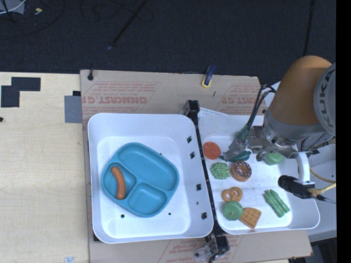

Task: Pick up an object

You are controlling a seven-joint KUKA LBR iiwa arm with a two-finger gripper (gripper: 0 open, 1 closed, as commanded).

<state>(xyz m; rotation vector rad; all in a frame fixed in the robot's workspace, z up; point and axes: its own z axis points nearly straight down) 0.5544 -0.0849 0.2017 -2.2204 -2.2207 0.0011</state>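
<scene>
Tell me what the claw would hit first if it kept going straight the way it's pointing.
Probably the donut. The claw points down and left into the right bin, with the donut just below its tips and the green grapes beside it. Depth is unclear.

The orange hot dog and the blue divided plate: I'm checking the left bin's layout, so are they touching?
Touching. The camera view shows the orange hot dog lying inside the left compartment of the blue divided plate, resting on its floor.
</scene>
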